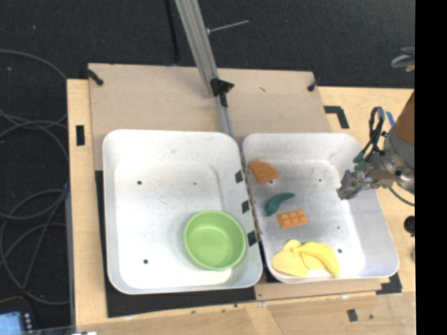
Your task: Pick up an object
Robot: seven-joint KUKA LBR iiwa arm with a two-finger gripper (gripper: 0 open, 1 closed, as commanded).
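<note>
I cannot tell how my gripper (349, 187) is set; it is hanging over the right edge of the right bin (370, 257), carrying nothing that I can see. Nearest to me, well apart, are lying the waffle-like orange piece (292, 219) and the teal curved piece (278, 202); the orange lump (262, 172) is sitting further off and the yellow bananas (307, 259) toward the front wall. The green bowl (214, 239) is resting in the left bin (126, 187). I am judging the small flat pieces likely to slip, and a descent here risks striking the bin wall
</note>
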